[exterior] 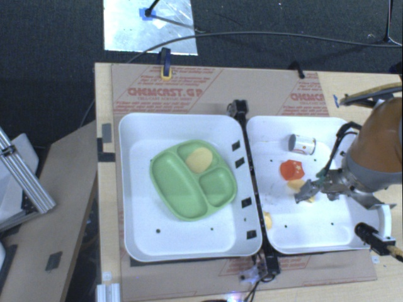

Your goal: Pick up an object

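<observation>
In the right bin (315, 241) a red object (291, 169) lies left of centre. A small white and grey cylinder (302, 145) rests on its side behind it. A small yellow piece (267, 220) sits against the bin's left wall near the front. My gripper (306, 193) reaches in from the right, low over the bin floor, just in front of and to the right of the red object. Nothing shows in its grasp. In the left bin (141, 231) a green divided plate (182, 194) holds a yellow object (200, 160) in its upper compartment.
The arm's grey and orange body (378, 150) covers the right side of the right bin. A black divider with clips (247, 181) runs between the bins. The bins rest on a cardboard sheet (189, 90).
</observation>
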Controlling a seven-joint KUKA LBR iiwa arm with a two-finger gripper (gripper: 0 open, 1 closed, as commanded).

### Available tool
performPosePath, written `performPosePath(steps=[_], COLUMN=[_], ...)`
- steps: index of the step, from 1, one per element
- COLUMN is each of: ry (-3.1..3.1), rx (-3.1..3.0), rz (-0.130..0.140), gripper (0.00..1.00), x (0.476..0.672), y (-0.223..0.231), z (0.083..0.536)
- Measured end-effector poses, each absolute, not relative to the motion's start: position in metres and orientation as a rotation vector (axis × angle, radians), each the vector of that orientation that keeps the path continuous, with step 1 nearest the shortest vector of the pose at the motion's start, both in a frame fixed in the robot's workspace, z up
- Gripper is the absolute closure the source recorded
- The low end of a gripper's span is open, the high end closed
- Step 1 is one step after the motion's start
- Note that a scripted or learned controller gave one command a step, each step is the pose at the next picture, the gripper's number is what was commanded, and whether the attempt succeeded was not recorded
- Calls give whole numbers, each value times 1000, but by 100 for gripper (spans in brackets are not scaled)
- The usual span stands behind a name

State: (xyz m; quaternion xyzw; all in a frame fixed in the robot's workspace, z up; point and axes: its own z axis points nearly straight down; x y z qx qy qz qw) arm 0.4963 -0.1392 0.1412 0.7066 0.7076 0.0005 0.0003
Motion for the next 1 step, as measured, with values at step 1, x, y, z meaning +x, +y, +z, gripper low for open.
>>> performPosePath(steps=[1], ry=[2222], rx=[2219], rz=[2], gripper=[0], x=[497], y=[-139], z=[92])
